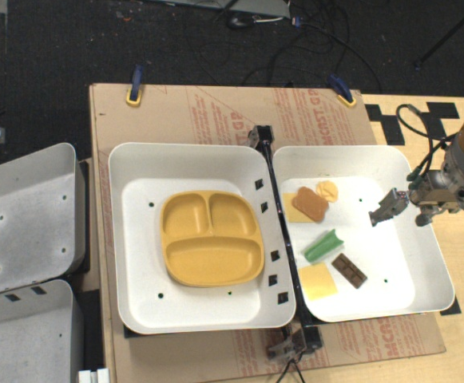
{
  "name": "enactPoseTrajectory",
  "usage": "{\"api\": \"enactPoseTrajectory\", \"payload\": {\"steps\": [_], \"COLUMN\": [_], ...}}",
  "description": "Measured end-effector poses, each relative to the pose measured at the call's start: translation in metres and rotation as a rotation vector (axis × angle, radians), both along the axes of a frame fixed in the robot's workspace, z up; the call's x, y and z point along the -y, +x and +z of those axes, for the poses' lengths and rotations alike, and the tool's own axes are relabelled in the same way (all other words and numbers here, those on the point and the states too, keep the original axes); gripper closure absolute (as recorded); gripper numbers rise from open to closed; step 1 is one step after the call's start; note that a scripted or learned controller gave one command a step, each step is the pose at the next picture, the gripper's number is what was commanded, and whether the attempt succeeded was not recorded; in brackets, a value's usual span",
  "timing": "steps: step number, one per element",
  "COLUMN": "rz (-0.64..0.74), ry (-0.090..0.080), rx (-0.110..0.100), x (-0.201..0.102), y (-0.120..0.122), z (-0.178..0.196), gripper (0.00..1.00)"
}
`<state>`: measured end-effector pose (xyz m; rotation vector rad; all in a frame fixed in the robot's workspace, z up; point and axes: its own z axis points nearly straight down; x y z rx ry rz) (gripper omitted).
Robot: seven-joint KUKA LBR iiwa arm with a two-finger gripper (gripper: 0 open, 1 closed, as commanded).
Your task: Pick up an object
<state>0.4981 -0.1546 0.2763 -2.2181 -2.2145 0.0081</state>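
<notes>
White plastic makes up both shallow bins on the cardboard-covered bench (184, 118), and the right bin (391, 162) serves here as the landmark. Inside it, toward its left wall, lie five small pieces: a brown bun-like piece (311, 204) with a pale yellow round piece (327, 190) touching its upper right, a green block (323, 246) below them, a dark brown bar (348, 270) just right of the green block, and a pale yellow square (317, 282) nearest the bin's front edge. The gripper (387, 210) hangs over the right half of this bin, well apart from all five pieces, with the arm's grey wrist (447, 186) crossing the bin's right rim. Nothing is seen in its grasp; how far it is open cannot be made out from this slant. Left of the right bin, touching it along a black divider, the left bin (136, 166) holds a yellow sectioned tray (212, 238).
</notes>
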Motion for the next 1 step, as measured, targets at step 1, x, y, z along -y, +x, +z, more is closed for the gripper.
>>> {"api": "enactPoseTrajectory", "payload": {"steps": [1], "rz": [0.003], "ry": [-0.002], "rx": [0.009], "x": [-0.0003], "y": [0.0017], "z": [0.0042], "gripper": [0.0]}}
